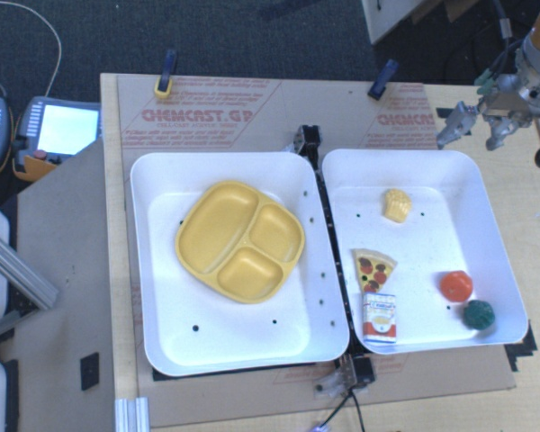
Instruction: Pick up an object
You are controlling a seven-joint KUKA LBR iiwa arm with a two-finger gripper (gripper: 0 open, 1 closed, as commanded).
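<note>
the gripper (475,126) hangs above the far right corner of the table (252,115), just beyond the back rim of the right bin (495,232). its two fingers stand spread apart, with nothing between them.

the right bin carries five small things. a pale yellow piece of corn (397,205) lies toward the back, a little left of the bin's middle. a toy pizza slice (373,269) lies near the left wall, its point toward the front, and just in front of it, almost touching, sits a small white and red carton (381,318) against the front rim. a red-orange tomato (456,285) rests toward the front right, and a dark green round thing (478,314) sits just beside it, closer to the front right corner. all five lie well apart from the gripper.

the left bin (162,313) holds a yellow divided plate (241,240) with three compartments, turned at an angle and lying flat near the bin's middle. a black clip (308,139) sits where the two bins meet at the back edge. a yellow and blue clamp (166,75) and a blue clamp (382,79) grip the far edge of the brown board under the bins.
</note>
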